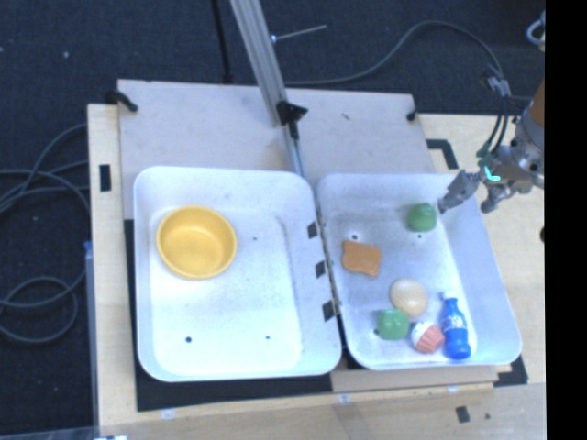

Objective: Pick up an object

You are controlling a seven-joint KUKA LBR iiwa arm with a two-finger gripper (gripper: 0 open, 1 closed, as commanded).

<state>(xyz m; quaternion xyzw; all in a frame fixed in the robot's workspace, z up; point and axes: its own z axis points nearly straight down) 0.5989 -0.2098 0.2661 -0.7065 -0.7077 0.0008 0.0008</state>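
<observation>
Even overhead light, soft focus, faint shadows, bluish cast.

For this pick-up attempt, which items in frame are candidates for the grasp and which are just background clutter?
Candidates, all in the right bin:
green ball, nearest the gripper
orange block
cream egg-shaped item
second green item
small red-and-white item
blue bottle

Lying about:
yellow bowl in the left bin
cables off the bench

We see the gripper's (478,193) fingers as dull grey metal. Beneath and to its left, both white bins (275,356) look like matt plastic; farther left, the yellow bowl (195,241) is smooth plastic, faintly glossy.
</observation>
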